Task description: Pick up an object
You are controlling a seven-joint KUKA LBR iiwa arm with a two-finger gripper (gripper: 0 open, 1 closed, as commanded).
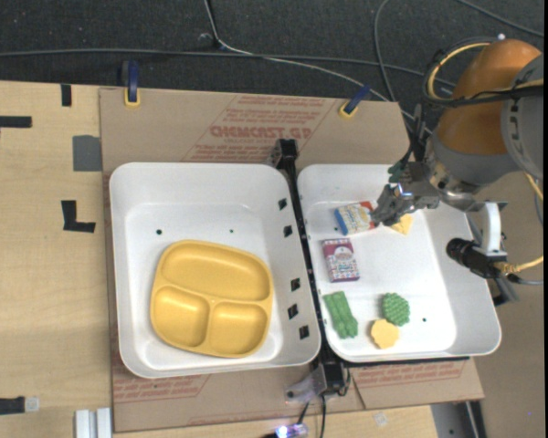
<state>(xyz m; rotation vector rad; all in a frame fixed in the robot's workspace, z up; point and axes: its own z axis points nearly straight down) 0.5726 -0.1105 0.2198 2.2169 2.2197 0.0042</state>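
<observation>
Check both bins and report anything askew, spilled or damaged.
Nothing stands out. The yellow tray lies flat in the left bin, whole though slightly turned. In the right bin the small items are scattered loosely but intact, none over the rim. The gripper is low beside the striped packet.

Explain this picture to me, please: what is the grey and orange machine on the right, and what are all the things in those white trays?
One camera looks down at a slant on a bench. The machine is a robot arm reaching in from the right; its gripper is low over the right bin, near a small white packet and a yellow piece. That bin also has a purple card, two green toys and another yellow piece. The left bin holds a yellow divided plate. I can't tell whether it grips anything.
</observation>
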